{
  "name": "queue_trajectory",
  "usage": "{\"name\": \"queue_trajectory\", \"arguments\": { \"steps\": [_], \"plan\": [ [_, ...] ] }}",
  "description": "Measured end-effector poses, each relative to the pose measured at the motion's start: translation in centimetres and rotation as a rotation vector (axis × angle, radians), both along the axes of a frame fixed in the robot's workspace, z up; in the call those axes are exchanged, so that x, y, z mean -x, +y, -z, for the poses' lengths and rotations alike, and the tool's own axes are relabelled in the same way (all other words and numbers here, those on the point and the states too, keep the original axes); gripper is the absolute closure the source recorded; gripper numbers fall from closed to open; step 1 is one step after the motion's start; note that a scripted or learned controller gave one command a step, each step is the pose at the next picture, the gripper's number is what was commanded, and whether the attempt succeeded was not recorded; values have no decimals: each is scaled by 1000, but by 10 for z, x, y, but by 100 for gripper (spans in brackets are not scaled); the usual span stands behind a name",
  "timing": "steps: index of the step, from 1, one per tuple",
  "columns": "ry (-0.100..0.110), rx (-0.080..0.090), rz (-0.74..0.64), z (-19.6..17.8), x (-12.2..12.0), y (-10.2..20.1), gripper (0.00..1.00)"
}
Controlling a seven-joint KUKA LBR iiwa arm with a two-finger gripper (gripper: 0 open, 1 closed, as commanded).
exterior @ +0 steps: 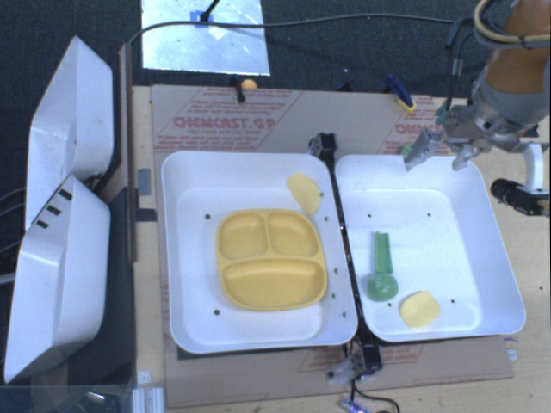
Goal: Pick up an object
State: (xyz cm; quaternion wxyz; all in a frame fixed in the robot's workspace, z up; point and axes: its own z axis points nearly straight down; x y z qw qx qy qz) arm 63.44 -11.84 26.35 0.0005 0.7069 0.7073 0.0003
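The left bin [185, 231] holds a yellow divided plate [271, 259] and, at its back right corner, a pale yellow oval piece [304, 193]. In the right bin [482, 231] a green scoop [381, 268] lies near the front left, with a yellow rounded piece [419, 308] just to its right. My gripper [441, 153] hangs over the back edge of the right bin, well above and behind the scoop. It is open, and nothing sits between its two fingers [417, 151].
Two white bin lids [65, 222] lean at the far left. A shiny metal sheet [205, 22] lies behind the bench. A black clamp [325, 144] sits where the two bins meet at the back.
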Motion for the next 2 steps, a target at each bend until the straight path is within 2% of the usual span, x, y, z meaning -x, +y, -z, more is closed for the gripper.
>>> {"name": "queue_trajectory", "arguments": {
  "steps": [1,2],
  "plan": [
    [6,-1,1,51,56,15,0],
    [5,-1,0,182,62,18,0]
  ]
}}
